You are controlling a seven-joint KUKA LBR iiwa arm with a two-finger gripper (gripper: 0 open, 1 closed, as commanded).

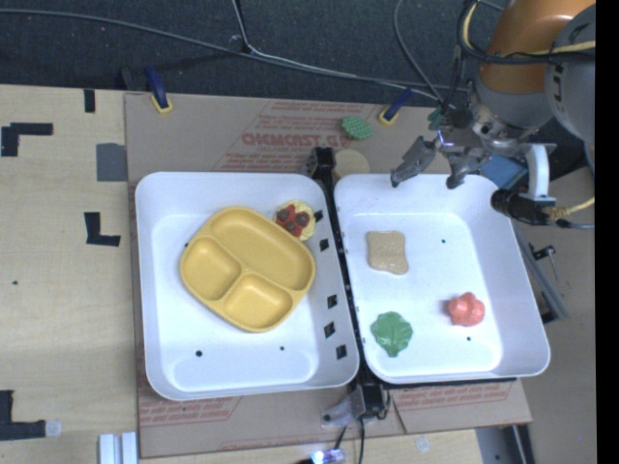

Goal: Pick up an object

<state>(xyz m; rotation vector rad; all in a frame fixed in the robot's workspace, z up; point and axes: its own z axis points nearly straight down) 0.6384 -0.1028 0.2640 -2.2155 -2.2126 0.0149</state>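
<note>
Nearest me, well below the gripper, a green leafy piece (392, 333) and a red lumpy piece (466, 309) lie in the right bin (513, 288). Closer to the gripper, almost under it, sits a tan slab (388, 252). Off to its left, a yellow divided tray (248, 268) fills the left bin (160, 288). The gripper (431, 167) hangs over the right bin's far rim, fingers spread wide, holding nothing.

Robot lab, bench (58, 259), white bins (155, 288), cables (242, 42)
</note>
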